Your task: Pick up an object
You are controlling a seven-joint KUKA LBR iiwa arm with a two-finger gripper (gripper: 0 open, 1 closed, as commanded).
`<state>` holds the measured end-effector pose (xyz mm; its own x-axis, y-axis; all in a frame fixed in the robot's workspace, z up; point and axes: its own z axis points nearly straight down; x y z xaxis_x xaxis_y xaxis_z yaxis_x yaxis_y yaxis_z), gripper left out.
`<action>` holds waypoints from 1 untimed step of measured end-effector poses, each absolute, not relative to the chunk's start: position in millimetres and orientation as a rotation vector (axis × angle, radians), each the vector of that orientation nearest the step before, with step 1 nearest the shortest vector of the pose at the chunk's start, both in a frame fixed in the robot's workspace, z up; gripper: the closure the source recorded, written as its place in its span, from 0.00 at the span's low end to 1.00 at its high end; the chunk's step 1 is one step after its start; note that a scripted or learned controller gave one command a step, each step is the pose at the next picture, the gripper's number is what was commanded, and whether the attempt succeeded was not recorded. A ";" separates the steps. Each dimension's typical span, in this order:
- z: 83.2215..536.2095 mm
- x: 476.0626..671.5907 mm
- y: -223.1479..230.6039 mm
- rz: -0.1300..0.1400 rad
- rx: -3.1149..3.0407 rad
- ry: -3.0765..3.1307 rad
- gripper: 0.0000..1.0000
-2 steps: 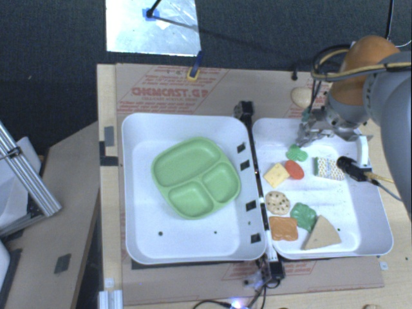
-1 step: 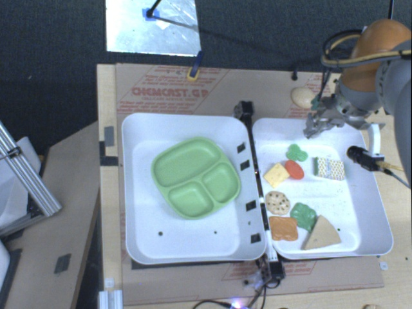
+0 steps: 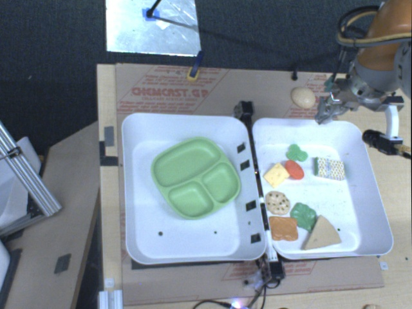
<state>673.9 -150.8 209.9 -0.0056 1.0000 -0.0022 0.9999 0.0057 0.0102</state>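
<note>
Several toy foods sat in the right bin (image 3: 370,192), cracker (image 3: 329,168) nearest the jaws (image 3: 324,116), which hung over the bin's far rim, probably lining up a pick. Couldn't tell if they were spread or clenched.

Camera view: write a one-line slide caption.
Pincer above right bin's far rim; toy foods inside, green tray in left bin.

green divided tray (image 3: 196,177) in left white bin (image 3: 138,237)
</note>
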 end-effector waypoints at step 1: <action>226.3 675.2 -150.9 0.005 2.212 2.225 1.00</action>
<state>675.2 -150.9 226.3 -0.0058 1.0000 -0.0009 1.0000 0.0058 0.0051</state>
